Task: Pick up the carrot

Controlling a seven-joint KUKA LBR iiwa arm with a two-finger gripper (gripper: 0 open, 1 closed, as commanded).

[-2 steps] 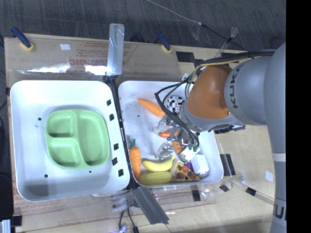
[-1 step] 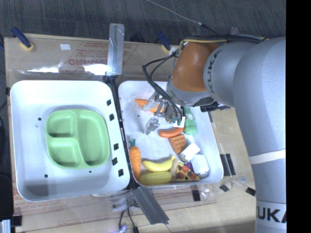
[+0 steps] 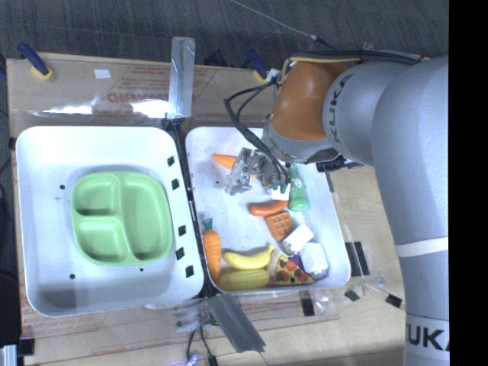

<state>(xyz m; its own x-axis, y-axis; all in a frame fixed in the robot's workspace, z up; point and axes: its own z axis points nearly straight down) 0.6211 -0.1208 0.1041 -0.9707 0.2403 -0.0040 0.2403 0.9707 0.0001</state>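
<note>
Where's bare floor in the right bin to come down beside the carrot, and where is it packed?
Bare floor lies left of the gripper, between the left wall and the sausage, above the carrot. The right bin is packed along its near and right sides: banana, corn, waffle, pizza.

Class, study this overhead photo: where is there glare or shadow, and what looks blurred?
In the camera view, glare streaks the clear plastic behind the left bin; soft shadow darkens that bin's lower left corner; the gripper looks slightly blurred; the carrot stays fairly sharp.
</note>
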